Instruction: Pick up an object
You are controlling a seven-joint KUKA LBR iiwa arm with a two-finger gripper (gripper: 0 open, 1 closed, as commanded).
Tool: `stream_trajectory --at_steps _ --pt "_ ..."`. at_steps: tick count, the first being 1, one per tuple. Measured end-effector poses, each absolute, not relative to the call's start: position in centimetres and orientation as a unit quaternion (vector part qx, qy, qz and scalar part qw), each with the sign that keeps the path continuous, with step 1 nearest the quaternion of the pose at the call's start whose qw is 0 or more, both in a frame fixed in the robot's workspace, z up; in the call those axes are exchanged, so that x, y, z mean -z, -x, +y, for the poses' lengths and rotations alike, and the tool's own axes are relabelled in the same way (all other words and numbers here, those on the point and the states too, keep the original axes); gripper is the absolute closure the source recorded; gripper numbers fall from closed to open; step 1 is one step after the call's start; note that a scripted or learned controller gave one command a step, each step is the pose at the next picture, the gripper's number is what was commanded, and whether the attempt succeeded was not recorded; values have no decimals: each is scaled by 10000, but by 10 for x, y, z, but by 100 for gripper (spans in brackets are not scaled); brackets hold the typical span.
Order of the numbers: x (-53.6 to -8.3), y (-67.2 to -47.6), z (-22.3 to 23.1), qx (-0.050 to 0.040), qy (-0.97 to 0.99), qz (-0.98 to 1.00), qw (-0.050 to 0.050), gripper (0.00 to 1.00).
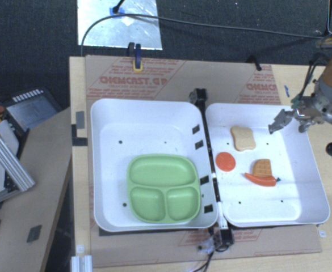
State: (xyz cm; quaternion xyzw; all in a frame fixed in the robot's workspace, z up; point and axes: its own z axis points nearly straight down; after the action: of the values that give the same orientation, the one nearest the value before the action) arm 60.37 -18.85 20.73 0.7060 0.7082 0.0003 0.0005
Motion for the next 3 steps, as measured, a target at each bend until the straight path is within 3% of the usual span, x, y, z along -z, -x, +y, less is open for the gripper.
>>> stream_trajectory --at_steps 2,3 --pt "-104 -594 -192 4 -7066 7076 -4 0" --pt "-84 -595 -191 0 -7065 7077 4 0"
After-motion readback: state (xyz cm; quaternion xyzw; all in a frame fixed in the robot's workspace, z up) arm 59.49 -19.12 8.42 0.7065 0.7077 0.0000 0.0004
